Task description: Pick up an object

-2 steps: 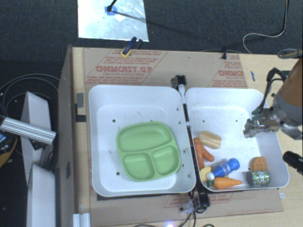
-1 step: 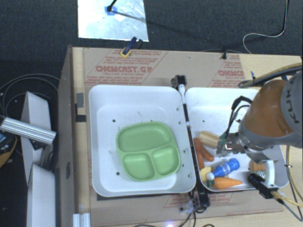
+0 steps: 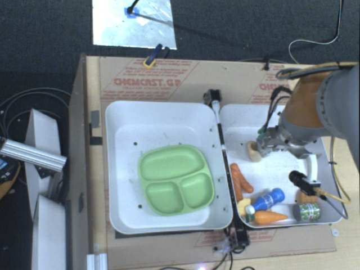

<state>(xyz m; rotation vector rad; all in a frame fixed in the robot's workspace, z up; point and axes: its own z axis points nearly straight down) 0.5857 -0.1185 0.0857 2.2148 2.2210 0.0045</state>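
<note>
Readable print: red "CHEMCAST GP" on the cardboard sheet [image 3: 169, 72] under both bins, along its far edge. The smaller red lines under it are too small to read, and a second red print toward the far right corner is partly covered by the arm. The labels on the green can [image 3: 308, 211] and the blue bottle [image 3: 270, 198] are too small to read. The gripper [image 3: 263, 144] is down in the right bin [image 3: 242, 117], about mid-depth and toward its left wall; can't tell whether it's open or closed. The tan round piece [image 3: 253, 151] sits on the bin floor right at the gripper's tip, on its left, and I can't confirm contact or a grasp. One carrot [image 3: 242, 179] lies along the left wall. The near edge is crowded with a yellow piece [image 3: 243, 208] at the near left corner, the blue bottle, a second carrot [image 3: 271, 217] against the near rim, and the can toward the near right corner. The far part of the right bin is bare floor. In the left bin [image 3: 129, 111], a green divided plate [image 3: 176, 179] sits toward the near right, with bare floor along the far and left walls.
</note>
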